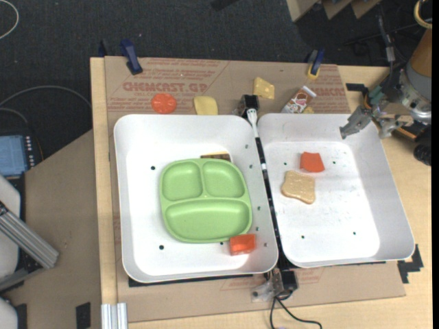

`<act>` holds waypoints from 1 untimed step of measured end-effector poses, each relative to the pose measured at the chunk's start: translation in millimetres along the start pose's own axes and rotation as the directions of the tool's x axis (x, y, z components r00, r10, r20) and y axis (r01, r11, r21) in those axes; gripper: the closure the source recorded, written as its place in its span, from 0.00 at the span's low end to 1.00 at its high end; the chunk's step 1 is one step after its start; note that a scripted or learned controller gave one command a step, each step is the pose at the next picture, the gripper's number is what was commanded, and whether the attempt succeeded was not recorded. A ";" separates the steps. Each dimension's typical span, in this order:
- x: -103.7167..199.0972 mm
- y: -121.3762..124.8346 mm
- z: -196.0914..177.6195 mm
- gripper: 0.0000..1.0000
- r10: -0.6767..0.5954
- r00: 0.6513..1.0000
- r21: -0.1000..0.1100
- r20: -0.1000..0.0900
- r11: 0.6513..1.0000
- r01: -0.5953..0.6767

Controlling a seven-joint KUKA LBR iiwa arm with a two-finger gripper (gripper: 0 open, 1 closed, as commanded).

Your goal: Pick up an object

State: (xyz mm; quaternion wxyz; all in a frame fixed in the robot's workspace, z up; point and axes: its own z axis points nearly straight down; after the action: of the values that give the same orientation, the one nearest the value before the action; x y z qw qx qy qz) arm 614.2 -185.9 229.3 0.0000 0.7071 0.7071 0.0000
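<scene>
Peeking from behind green plate [204, 200], brown item [215, 157], mostly hidden

Even, bright overhead light; white bins [329, 238] near overexposed with little shadow, floor [55, 19] at top dim, overall image soft and slightly grainy, tool [363, 118] mildly blurred at right edge.

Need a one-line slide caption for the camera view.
Gripper hovers at the right bin's far corner; orange block and tan toast piece lie inside it.
</scene>
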 end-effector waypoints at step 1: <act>47.8 -25.7 148.5 0.00 -0.002 1.000 0.009 -0.006 1.000 0.002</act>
State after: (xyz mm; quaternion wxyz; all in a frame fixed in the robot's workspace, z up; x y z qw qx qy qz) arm 588.5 -138.1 80.8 -0.0054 0.7065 0.7077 -0.0012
